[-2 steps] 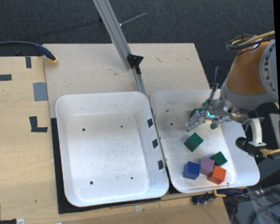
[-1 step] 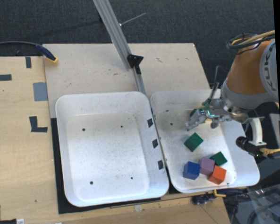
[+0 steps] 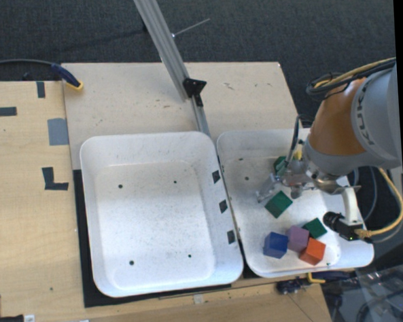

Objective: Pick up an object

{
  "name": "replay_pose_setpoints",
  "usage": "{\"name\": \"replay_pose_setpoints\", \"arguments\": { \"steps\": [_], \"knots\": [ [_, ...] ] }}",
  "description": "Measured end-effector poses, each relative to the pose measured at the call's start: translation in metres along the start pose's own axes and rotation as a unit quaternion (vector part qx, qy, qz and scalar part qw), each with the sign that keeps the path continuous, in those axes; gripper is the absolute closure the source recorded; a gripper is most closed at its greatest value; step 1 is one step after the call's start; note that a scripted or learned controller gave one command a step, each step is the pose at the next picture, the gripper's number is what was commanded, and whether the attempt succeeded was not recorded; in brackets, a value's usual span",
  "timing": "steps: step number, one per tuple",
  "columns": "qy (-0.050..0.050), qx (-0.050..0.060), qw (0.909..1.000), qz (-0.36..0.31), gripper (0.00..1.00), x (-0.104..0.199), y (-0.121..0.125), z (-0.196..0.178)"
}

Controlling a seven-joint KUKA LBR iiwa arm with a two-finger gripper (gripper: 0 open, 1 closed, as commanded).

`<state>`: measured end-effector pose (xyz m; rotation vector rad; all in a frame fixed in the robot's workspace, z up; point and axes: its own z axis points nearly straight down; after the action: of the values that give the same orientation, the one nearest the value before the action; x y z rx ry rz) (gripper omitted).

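In the right bin (image 3: 245, 147), a green block (image 3: 279, 205) lies tilted near the middle. My gripper (image 3: 274, 188) hangs directly over the block's upper edge, at the end of the grey and orange arm (image 3: 343, 131) that reaches in from the right. Whether the gripper touches the block I cannot tell. Toward the bin's front lie a blue cube (image 3: 275, 245), a purple cube (image 3: 298, 238), an orange cube (image 3: 314, 251) and a dark green cube (image 3: 315, 227), bunched together.
The left bin (image 3: 95, 197) sits beside the right one, with a ridge between them. A slanted metal rail (image 3: 171, 53) runs from the top down to the bins' back edge. Cables (image 3: 379, 228) hang off the bench's right side.
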<state>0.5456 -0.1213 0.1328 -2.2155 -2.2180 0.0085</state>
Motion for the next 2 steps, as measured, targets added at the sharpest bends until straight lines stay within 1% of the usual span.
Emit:
{"name": "replay_pose_setpoints", "arguments": {
  "steps": [1, 2],
  "knots": [
    [-0.002, -0.005, 1.0000, 0.000, 0.00, 0.000, 0.000, 0.042],
    [-0.001, -0.003, 1.0000, 0.000, 1.00, 0.001, 0.000, 0.031]
  ]
}}
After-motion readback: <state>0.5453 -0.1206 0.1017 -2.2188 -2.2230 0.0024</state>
